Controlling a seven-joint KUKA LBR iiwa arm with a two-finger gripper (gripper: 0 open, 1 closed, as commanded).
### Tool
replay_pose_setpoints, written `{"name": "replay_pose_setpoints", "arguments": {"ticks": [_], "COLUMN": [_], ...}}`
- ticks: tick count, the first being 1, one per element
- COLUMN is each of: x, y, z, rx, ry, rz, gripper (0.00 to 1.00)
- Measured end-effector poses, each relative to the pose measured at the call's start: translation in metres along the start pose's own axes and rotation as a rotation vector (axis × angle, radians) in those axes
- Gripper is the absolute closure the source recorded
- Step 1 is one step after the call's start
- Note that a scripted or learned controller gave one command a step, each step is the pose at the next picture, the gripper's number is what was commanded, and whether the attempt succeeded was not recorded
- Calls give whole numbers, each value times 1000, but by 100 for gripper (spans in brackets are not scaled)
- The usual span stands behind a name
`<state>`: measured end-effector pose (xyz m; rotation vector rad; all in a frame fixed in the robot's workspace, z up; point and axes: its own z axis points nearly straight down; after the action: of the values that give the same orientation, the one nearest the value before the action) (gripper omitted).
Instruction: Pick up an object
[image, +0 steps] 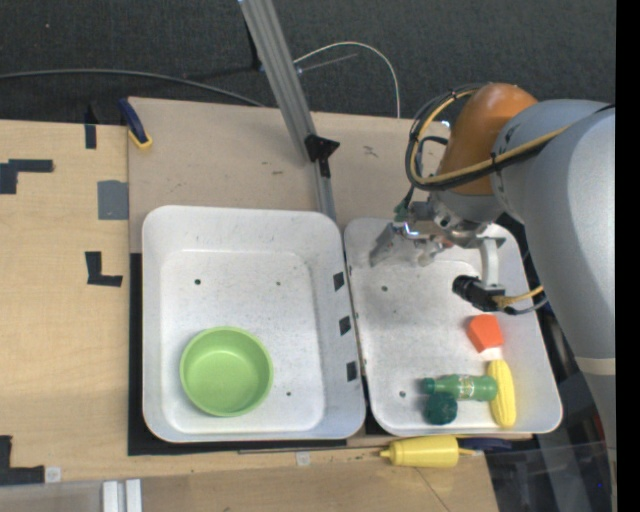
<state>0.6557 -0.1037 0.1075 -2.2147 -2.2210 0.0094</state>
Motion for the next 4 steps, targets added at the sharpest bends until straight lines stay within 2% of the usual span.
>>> {"name": "replay_pose_setpoints", "arguments": {"ticks": [1, 2, 3, 4], "x": [0, 1, 2, 2], "y": [2, -2, 0, 0], "z": [-15, -58, -122, -160], "rx": [-6, -11, -13, -11], "ry": [-1, 0, -1, 0], "rz": [-1, 1, 1, 1], "gripper": [100, 100, 100, 100]}}
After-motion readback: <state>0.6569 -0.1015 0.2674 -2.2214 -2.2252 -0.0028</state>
